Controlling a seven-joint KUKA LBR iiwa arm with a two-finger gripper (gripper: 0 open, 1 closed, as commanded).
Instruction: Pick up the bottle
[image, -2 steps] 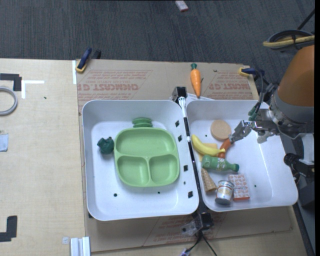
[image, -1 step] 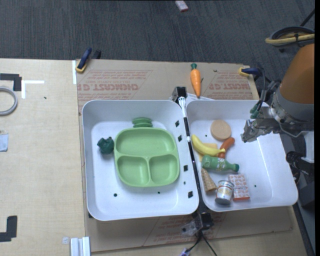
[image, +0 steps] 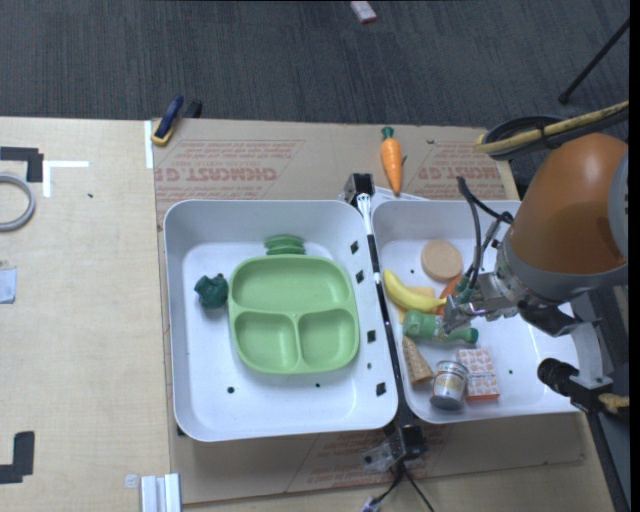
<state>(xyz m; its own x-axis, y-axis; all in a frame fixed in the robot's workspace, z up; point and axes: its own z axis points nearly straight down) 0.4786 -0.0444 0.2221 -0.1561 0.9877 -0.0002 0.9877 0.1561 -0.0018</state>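
**Q:** Where's the green bottle?

**A:** Right of centre, lying in the right bin under the banana. Your gripper is over it; can't tell if the claw's apart. Come down centred, avoid the banana.

Pale bench — two white bins on cardboard, toy carrot behind.

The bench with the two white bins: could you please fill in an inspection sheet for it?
Surface: cardboard-topped bench, left bin and right bin side by side.
Job's things: green bottle lying in the right bin.
Clutter: banana, cone, can, carton, round disc; green divided plate in the left bin; carrot on the cardboard.
Grippers: tool over the bottle.
Cables: black cables by the arm.
Surroundings: dark floor.
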